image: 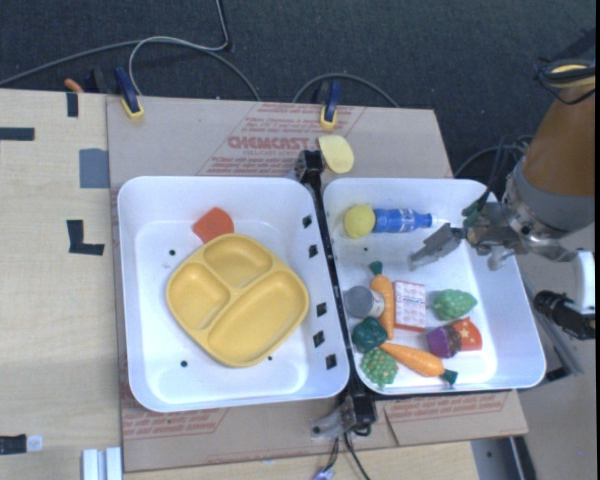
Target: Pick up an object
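The right bin holds several toy foods. A yellow ball and a blue bottle lie at its back. Toward the front are a small carrot, a grey can, a red-and-white packet, a green leafy piece, a purple piece, a red piece, a long carrot and green grapes. My gripper hangs over the right side of this bin, above the leafy piece, open, with nothing between its fingers.
The left bin holds a yellow divided plate and an orange block. A yellow clamp piece sits behind the wall between the bins. Cables and clips lie along the cardboard's far edge.
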Robot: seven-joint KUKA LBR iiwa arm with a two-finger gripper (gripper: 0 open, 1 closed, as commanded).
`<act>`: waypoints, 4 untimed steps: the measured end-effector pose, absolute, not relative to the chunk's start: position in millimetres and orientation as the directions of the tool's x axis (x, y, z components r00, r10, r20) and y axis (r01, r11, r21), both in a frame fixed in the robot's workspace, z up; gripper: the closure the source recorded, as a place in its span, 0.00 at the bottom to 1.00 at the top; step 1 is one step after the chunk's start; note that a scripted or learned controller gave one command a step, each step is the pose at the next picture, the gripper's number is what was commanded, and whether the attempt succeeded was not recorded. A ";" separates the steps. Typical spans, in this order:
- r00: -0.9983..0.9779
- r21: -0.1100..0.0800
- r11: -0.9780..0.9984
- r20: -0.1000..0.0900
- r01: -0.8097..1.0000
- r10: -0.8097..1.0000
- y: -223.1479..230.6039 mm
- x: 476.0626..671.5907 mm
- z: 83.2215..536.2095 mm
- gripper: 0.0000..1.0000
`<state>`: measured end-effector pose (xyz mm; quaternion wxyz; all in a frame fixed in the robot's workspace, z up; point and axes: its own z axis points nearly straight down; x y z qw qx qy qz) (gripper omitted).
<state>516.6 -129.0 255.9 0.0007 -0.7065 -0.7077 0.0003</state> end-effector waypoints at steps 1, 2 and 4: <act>-0.002 -0.004 0.002 0.001 1.000 1.000 -72.8 541.3 183.0 0.00; 0.000 0.008 0.000 -0.004 1.000 1.000 -99.5 553.9 89.1 0.00; -0.003 0.027 0.003 -0.010 1.000 1.000 -110.8 535.3 102.7 1.00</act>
